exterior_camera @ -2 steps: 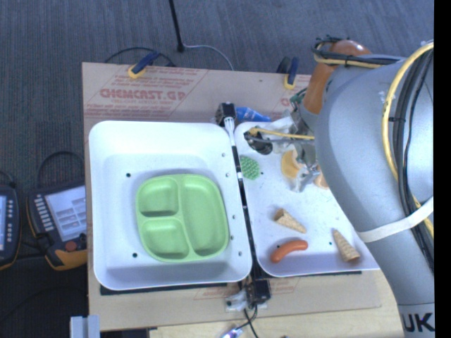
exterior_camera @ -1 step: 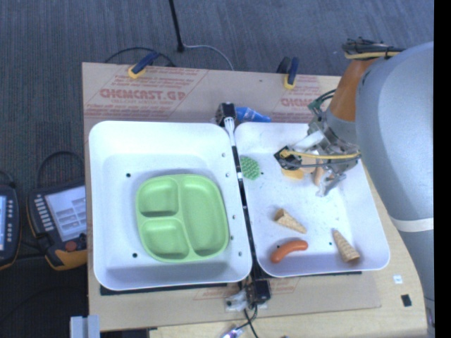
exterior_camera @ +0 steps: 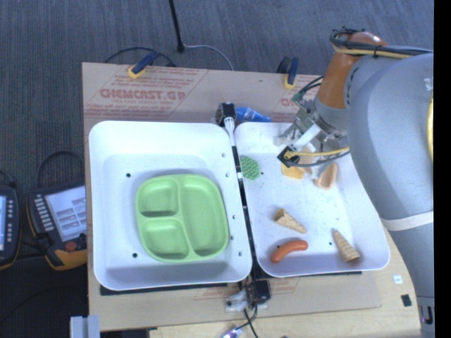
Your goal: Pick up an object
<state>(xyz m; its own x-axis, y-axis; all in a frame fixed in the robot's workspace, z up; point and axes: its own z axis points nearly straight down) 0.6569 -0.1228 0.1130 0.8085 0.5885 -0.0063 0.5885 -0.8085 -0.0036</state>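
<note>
You have two shallow white bins side by side on the brown board surface [exterior_camera: 141, 83]. The left white bin [exterior_camera: 113, 139] holds one thing: a light green plastic plate with three compartments [exterior_camera: 182, 217], lying flat in the middle of the bin with nothing in its compartments.

The right white bin [exterior_camera: 317, 210] holds the loose pieces. A small round green textured piece [exterior_camera: 248, 166] lies at its left wall, just beside the divider between the bins. A yellow block [exterior_camera: 294, 171] sits in the far half of the bin, and a tan rounded piece [exterior_camera: 326, 177] lies just to its right. Nearer you, a tan wedge [exterior_camera: 289, 221] lies about mid-bin, an orange-red sausage [exterior_camera: 289, 250] lies near the front wall, and a ribbed tan cone [exterior_camera: 344, 246] lies at the front right corner, well apart from the sausage.

The claw [exterior_camera: 301, 146] is down over the far half of the right bin, just above the yellow block and close beside the tan rounded piece. You cannot tell from this angle whether the claw is clenched or released, or whether it touches either of them.

A blue object [exterior_camera: 252, 114] lies outside the bins, on the surface just behind the right bin's far left corner.
</note>
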